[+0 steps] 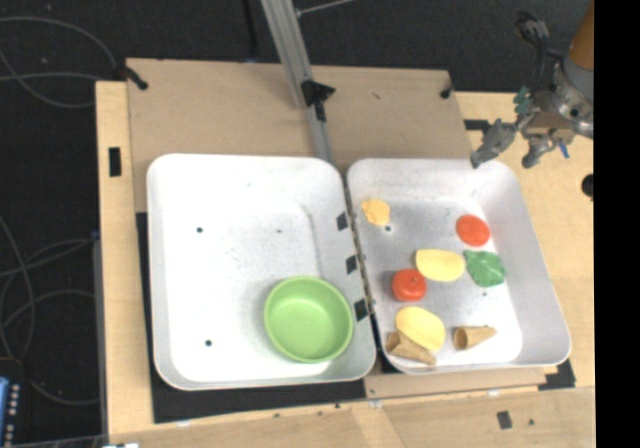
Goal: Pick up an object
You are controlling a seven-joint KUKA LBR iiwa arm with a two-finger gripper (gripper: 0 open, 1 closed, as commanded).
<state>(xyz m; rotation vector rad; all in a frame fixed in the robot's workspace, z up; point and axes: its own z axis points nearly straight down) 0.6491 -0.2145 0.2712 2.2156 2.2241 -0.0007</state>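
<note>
Gripper (pixel 512 148) hangs above the bench just off the right bin's (pixel 535 236) 1 o'clock corner, fingers spread and holding nothing. Right bin contents: orange-yellow piece (pixel 376 212) at 10 o'clock, red ball (pixel 473 230) at 2 o'clock, yellow item (pixel 439 264) at centre touching green piece (pixel 485 268), red tomato (pixel 408 284), yellow lump (pixel 421 327) and cone (pixel 474 337) at 6 o'clock. Left bin (pixel 210 216) holds green bowl (pixel 308 319) at 5 o'clock.

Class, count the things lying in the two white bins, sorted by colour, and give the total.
Yellow: 3
Red-orange: 2
Green: 2, a bowl and a leafy piece
Tan: 2
Total: 9
</note>
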